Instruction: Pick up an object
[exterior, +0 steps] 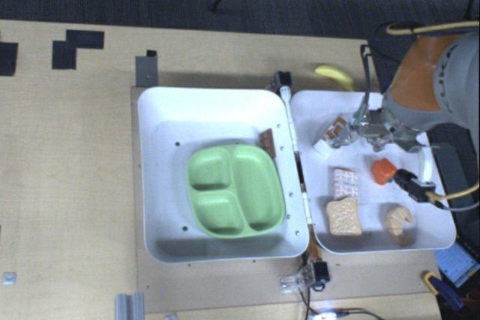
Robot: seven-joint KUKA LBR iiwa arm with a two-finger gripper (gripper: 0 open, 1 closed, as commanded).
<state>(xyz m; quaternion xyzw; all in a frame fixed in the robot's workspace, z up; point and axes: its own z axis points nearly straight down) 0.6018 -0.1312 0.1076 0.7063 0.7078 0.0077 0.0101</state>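
Arm [431,82] reaches in, claw [337,134] lowered.

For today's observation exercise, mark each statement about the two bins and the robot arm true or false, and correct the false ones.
1. A green divided tray lies in the left bin. True.
2. The gripper is over the left bin. False: it is over the right bin.
3. A red object lies in the right bin. True.
4. The cracker lies on the green tray. False: it lies in the right bin.
5. A yellow banana lies beyond the right bin's far rim. True.
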